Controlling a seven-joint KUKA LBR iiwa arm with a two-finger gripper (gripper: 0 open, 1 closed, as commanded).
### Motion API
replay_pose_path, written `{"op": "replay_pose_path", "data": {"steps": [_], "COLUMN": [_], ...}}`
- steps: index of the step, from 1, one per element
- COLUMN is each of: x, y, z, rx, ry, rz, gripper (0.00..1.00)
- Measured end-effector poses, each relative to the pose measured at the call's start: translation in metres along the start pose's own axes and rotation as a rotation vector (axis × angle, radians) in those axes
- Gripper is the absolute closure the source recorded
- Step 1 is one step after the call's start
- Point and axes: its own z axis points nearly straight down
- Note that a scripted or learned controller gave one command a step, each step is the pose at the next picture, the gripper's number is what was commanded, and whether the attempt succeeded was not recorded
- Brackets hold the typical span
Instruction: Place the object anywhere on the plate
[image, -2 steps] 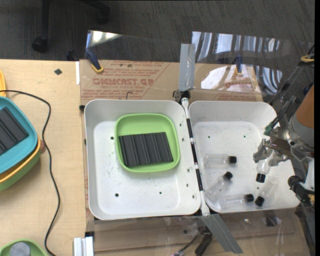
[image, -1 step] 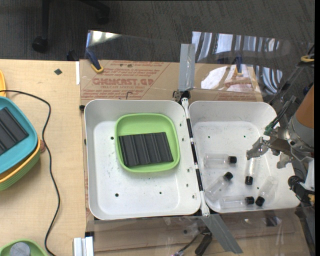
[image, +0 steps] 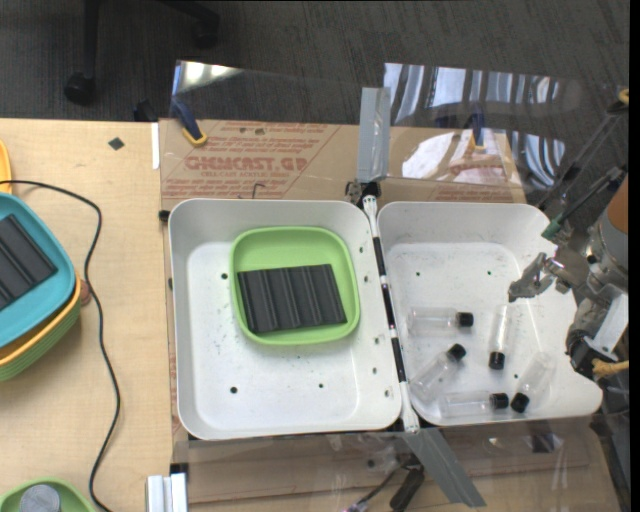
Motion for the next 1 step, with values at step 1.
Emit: {"op": "replay_pose_path", "data": {"steps": [1], "x": [-0.0390], "y": [0.0268], "z": [-0.0896], "rx": [0.002], "ry": [-0.002], "rz": [0.342], "gripper": [0.00]}}
